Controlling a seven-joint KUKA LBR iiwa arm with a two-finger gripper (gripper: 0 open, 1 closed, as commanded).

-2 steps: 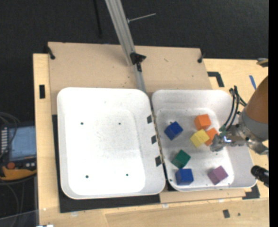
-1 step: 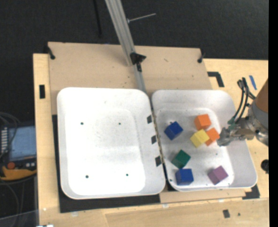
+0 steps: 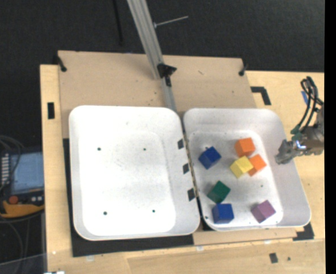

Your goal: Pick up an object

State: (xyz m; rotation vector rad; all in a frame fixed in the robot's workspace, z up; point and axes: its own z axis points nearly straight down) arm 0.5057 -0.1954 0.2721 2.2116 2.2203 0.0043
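Camera view shows a tan surface bearing two white bins side by side, the left bin bare and the right bin holding seven small blocks. At the right bin's right rim hangs the end effector, touching no block, and whether it is wide or narrow I cannot tell. The blocks lie apart from it: two orange with a yellow touching, two blue, a green and a purple.
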